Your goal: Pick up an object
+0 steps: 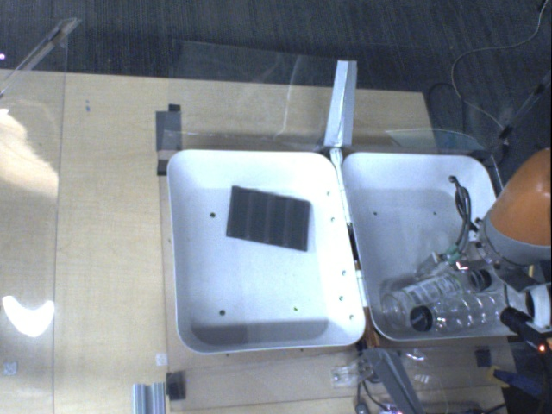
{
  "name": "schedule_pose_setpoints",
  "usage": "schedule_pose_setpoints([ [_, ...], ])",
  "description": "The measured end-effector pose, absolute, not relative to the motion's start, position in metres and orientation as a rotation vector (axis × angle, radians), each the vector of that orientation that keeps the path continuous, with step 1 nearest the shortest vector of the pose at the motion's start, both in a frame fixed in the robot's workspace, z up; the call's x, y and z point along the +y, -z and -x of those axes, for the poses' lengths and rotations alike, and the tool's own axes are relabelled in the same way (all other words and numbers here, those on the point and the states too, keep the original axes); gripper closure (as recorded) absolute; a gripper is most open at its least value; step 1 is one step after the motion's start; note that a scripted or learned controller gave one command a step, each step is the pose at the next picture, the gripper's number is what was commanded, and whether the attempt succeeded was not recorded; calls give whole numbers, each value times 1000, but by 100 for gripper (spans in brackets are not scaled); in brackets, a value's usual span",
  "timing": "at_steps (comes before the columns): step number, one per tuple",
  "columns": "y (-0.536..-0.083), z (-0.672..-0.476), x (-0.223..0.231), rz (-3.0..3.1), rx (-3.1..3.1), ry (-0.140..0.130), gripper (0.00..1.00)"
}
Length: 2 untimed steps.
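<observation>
Camera view: The table [103, 257] is light wood and carries 2 white bins side by side.

Left bin [194, 257]: it holds 1 dark ribbed pad [268, 218], lying flat in the far half, slightly turned, clear of all walls.

Right bin [397, 188]: it holds 1 clear bottle [444, 304] with a dark cap. The bottle lies on its side at the near wall, cap end pointing left and near.

Arm [528, 210]: it enters from the right. The orange band sits above the right edge of the right bin.

Tool [466, 270]: it is low over the right bin, just beside or touching the far side of the bottle; contact cannot be confirmed. The state of the tool cannot be told, as arm, cables and the clear bottle overlap there. Dark cables [461, 201] loop from the wrist toward the far right corner of the bin.
</observation>
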<state>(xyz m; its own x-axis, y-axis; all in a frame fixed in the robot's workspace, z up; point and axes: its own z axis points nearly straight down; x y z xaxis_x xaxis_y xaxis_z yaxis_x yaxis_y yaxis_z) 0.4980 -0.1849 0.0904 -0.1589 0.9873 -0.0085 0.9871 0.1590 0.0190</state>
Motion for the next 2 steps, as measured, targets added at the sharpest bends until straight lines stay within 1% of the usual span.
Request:
schedule_pose_setpoints([
  [1, -91, -499, -152, -1657, 2640, -13, 0],
  [2, -91, -509, -90, -1769, 2573, -17, 0],
])
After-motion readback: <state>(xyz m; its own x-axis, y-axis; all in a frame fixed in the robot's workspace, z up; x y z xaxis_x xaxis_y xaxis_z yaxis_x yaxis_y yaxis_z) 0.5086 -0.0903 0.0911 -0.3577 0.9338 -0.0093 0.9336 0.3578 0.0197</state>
